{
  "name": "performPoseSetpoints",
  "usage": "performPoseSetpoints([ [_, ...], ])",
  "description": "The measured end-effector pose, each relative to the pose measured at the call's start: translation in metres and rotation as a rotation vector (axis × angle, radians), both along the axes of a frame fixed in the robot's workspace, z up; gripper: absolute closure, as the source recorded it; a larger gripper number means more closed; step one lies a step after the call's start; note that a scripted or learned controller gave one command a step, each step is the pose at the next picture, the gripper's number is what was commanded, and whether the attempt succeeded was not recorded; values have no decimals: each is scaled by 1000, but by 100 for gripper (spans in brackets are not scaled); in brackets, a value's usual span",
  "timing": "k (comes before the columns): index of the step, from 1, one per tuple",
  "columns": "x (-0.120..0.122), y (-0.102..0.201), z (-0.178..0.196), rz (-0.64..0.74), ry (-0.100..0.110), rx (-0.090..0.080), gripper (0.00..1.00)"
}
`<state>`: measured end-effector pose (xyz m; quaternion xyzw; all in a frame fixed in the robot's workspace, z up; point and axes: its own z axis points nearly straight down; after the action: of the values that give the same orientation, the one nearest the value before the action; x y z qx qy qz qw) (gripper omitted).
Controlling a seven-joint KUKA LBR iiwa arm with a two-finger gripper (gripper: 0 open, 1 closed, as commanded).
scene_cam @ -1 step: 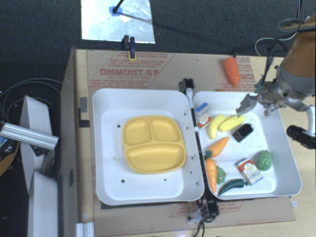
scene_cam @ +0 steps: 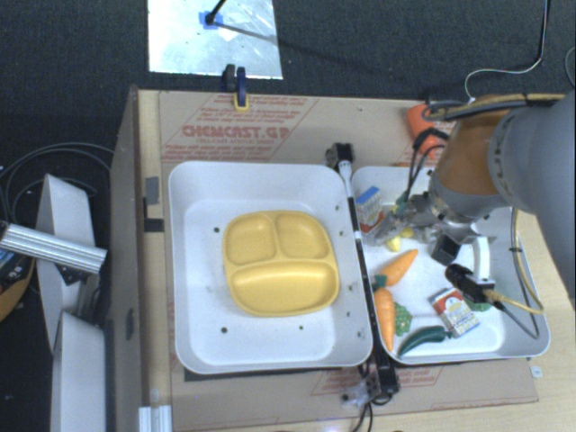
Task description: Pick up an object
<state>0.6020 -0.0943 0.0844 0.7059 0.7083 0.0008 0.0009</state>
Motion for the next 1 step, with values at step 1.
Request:
performPoseSetpoints([
  [1, 0, 0, 10, 0, -1, 0, 100],
])
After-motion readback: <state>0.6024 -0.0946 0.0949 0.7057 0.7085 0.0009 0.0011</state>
